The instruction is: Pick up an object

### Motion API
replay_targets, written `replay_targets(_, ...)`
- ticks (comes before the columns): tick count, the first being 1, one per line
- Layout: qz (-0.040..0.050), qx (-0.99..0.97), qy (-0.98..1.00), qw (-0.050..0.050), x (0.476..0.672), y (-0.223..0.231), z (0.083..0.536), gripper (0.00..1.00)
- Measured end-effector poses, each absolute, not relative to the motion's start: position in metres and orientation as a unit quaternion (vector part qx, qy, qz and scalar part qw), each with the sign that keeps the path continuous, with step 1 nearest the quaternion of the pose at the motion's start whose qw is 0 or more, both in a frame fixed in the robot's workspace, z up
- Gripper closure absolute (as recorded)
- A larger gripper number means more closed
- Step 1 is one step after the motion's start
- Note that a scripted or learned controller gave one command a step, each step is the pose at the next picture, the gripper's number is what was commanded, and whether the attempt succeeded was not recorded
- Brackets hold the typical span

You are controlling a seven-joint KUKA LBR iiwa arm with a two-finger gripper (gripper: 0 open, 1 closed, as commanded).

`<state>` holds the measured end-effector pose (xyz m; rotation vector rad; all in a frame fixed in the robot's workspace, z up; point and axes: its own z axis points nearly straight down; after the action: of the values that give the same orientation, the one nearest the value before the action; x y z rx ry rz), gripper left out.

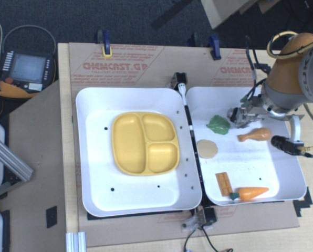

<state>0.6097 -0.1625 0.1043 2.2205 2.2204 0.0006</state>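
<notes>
With the gripper [239, 115] low in the right bin [290, 185], its grasp state impossible to tell, just right of the green toy [218, 124], centre over that toy before closing, clear of the drumstick [254, 136] to its right.

Red print "CHEMCAST GP" stood on brown protective sheet [125, 62] covering counter, far left of hand [240, 115], behind left bin. Second red print on same sheet, just behind hand, ran partly hidden by arm: unreadable.
</notes>
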Motion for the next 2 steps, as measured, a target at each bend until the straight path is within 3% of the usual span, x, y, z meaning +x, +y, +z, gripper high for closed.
replay_targets(2, 0.0012, 0.707, 0.707, 0.003, 0.606, -0.173, 0.197, 1.0)
